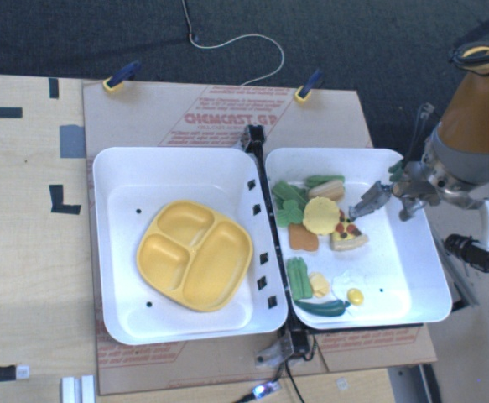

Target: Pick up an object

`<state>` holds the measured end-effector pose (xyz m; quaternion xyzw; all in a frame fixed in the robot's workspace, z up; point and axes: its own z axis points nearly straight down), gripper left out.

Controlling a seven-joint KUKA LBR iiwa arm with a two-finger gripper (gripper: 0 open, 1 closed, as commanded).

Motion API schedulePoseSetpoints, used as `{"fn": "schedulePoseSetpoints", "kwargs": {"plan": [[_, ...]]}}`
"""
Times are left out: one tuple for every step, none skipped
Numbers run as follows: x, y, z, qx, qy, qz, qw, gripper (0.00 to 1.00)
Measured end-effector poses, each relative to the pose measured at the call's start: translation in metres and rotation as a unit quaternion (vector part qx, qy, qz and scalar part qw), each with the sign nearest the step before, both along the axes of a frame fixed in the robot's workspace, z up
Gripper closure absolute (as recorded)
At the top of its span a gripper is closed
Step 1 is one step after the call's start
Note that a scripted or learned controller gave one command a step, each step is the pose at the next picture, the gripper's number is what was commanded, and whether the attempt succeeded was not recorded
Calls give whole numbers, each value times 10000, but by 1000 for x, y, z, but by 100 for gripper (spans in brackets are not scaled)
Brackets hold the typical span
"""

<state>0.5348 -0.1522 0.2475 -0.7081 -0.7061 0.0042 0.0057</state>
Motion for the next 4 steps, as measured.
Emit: {"fn": "schedulePoseSetpoints", "kwargs": {"plan": [[2, 0, 6, -11, -62, 17, 10000, 0], [-1, -2, -58, -5, -32, 15, 10000, 0], [-6, 9, -111, -2, -36, 19, 10000, 0], [-6, 10, -165, -10, -52, 20, 10000, 0]]}}
